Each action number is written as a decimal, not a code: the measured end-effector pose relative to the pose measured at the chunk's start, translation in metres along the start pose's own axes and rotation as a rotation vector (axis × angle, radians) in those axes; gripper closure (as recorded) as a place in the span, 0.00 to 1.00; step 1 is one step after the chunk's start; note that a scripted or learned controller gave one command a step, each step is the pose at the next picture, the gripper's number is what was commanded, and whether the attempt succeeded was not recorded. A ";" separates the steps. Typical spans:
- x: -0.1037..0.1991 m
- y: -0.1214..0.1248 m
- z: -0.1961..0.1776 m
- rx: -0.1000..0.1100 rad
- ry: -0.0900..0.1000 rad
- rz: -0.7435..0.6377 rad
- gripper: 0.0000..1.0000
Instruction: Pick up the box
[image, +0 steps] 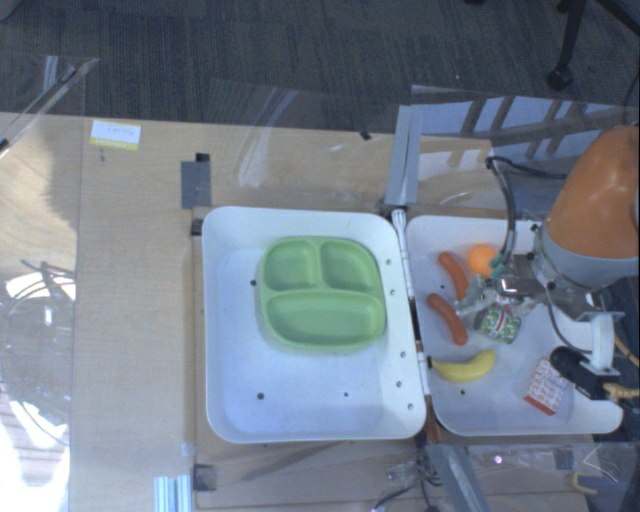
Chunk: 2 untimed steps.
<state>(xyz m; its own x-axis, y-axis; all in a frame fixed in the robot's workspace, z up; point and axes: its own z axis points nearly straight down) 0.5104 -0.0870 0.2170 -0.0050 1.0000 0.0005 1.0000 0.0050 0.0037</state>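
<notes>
A grey KUKA arm (600, 215) with its orange band reaches in over the right-hand bin (440, 405) of a two-bin bench (130, 330), its gripper (497, 291) low among a crowd of small objects near the middle of that bin. Whether the tool is spread or pinched cannot be told from this slant; wrist hardware hides its tips.

The left bin (230, 390) carries a green three-compartment tray (322, 293), lying toward its far edge and well apart from the action.

In the right bin, the likeliest target is a small green-and-white carton (498, 323), tilted just beside the gripper and perhaps touching it. A second candidate, a flat white-and-red packet (544, 386), lies near the bin's near right corner, apart from the tool. A yellow banana (464, 367) curves along the near side; two red sausages (449, 298) lie toward the bin's left wall, and an orange fruit (482, 259) sits at the far side, close to the gripper.

The risk here is clutter: with the sausages, fruit and carton packed close, closing could catch a neighbour instead of the box, or nudge the tilted carton so it slips free. A grip on the carton's corner rather than its flat faces would probably let it twist out on lifting.
</notes>
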 end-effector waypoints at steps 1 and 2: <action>-0.058 0.047 0.093 0.002 0.000 0.189 0.00; -0.040 0.044 0.129 -0.008 -0.002 0.117 0.00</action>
<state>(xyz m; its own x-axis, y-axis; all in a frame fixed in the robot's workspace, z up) 0.5549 -0.1272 0.0886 0.1118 0.9937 -0.0003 0.9937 -0.1118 0.0112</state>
